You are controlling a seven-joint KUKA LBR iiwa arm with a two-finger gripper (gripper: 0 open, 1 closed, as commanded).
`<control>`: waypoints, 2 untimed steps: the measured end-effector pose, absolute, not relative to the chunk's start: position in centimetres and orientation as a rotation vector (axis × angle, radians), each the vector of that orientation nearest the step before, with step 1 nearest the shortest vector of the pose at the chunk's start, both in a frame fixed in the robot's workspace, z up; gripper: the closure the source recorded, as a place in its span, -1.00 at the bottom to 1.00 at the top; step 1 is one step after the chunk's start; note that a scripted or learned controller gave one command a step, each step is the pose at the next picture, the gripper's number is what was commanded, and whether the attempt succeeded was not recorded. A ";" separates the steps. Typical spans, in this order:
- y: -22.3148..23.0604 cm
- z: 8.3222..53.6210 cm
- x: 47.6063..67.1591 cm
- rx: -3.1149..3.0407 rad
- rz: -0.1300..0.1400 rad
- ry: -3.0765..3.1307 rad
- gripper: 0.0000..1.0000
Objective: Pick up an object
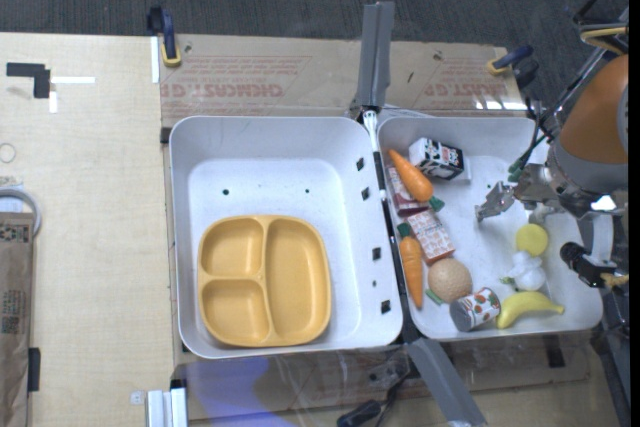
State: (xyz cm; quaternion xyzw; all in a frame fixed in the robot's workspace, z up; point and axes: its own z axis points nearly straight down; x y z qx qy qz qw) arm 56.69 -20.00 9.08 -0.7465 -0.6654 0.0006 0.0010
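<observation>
The gripper [496,203] hovers with fingers slightly parted and empty over bare floor of the right bin [470,170], the lemon [532,239] just beside, so closing here risks grabbing air.

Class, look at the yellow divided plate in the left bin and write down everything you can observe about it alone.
The yellow divided plate is a rounded rectangle with soft corners, apparently of matte plastic. Raised ridges split it into three compartments: one long one on its right side and two smaller ones stacked on its left. It lies flat, right side up, in the lower part of the left bin, slightly rotated. Nothing sits in it, and it touches nothing but the bin floor.
</observation>
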 end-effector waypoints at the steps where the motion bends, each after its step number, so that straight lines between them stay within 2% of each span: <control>1: -19.7 15.8 59.0 -2.408 0.002 -2.020 -1.00; 2: -21.6 13.9 53.3 -2.377 0.002 -2.052 -1.00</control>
